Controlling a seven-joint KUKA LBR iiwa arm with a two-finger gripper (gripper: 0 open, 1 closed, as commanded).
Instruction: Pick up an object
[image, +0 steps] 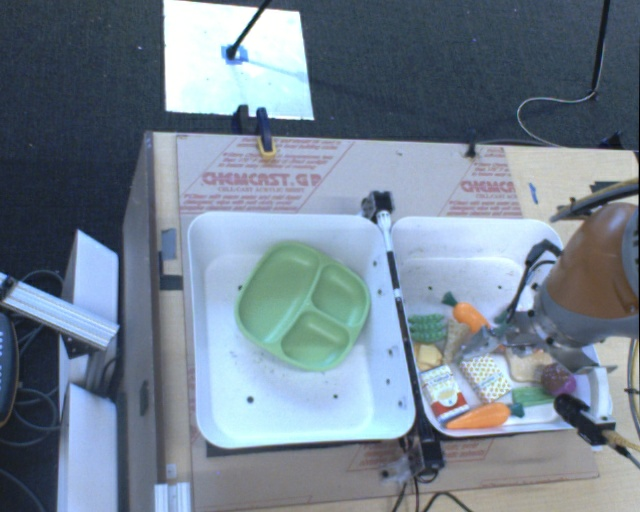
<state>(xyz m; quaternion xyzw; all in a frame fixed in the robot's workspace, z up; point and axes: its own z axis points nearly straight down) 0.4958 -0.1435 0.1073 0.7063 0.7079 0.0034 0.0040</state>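
I've got the gripper (492, 338) low over the toy pile at the right bin's (470, 250) 6 o'clock for a grab; can't tell finger state.

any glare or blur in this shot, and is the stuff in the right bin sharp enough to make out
Camera view: the pale sheet on the dark floor is blown out to near white; the green divided plate in the left bin is evenly lit and fairly crisp; the small items under the end effector in the right bin are soft, though the orange carrot reads clearly.
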